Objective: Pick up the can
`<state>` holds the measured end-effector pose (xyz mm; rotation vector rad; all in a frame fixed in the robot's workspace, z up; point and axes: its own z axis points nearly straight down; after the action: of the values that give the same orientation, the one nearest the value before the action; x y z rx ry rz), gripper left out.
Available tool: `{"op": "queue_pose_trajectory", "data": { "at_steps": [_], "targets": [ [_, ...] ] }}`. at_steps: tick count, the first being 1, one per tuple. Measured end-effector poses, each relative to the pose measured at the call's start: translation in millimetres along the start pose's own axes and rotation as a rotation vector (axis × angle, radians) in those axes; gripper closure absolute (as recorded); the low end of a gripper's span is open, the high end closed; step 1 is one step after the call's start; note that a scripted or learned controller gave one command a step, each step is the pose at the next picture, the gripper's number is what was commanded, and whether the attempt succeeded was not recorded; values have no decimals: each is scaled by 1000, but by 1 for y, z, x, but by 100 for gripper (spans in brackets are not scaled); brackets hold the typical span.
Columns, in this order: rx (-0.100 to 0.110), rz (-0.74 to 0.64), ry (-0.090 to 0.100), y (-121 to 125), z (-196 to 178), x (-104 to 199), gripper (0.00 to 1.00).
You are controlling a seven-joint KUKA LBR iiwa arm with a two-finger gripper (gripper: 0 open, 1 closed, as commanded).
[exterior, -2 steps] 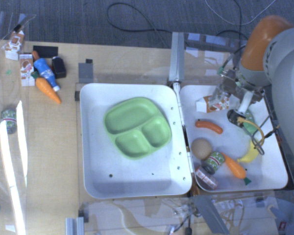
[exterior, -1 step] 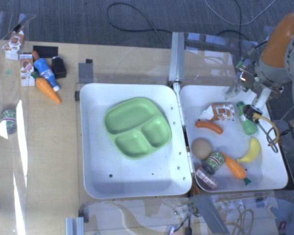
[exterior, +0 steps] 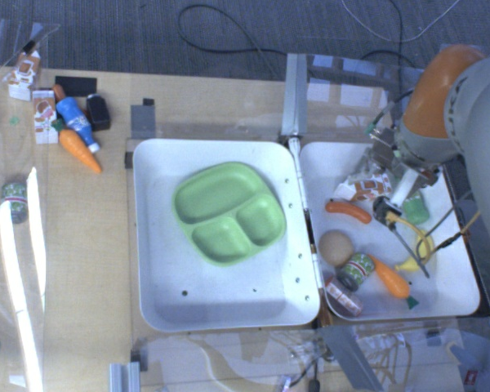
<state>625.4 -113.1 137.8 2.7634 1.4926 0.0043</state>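
Observation:
The can (exterior: 357, 269), short with a green label and a dark top, stands near the front of the right bin (exterior: 457, 296). A tan ball (exterior: 336, 247) lies to its left and an orange carrot (exterior: 390, 278) to its right. My gripper (exterior: 377, 180) hangs over the back middle of that bin, above a white and brown snack packet (exterior: 364, 189). It is well behind the can and apart from it.
The right bin also holds a red sausage (exterior: 349, 211), a yellow banana (exterior: 417, 250), a green piece (exterior: 416, 210) and a second round tin (exterior: 343, 297) at the front edge. A green divided plate (exterior: 229, 212) lies in the left bin. Cartons, a bottle and a carrot (exterior: 80, 151) sit on the bench's far left.

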Motion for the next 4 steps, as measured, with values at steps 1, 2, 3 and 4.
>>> {"op": "queue_pose_trajectory", "data": {
  "at_steps": [1,2,3,4],
  "targets": [
    [-4,-153,2,-17,-99,27,0],
    [1,-78,-1,-33,-12,14,0],
    [-4,-6,3,-84,48,-20,0],
    [-2,-123,1,-103,-48,5,0]
  ]
}}
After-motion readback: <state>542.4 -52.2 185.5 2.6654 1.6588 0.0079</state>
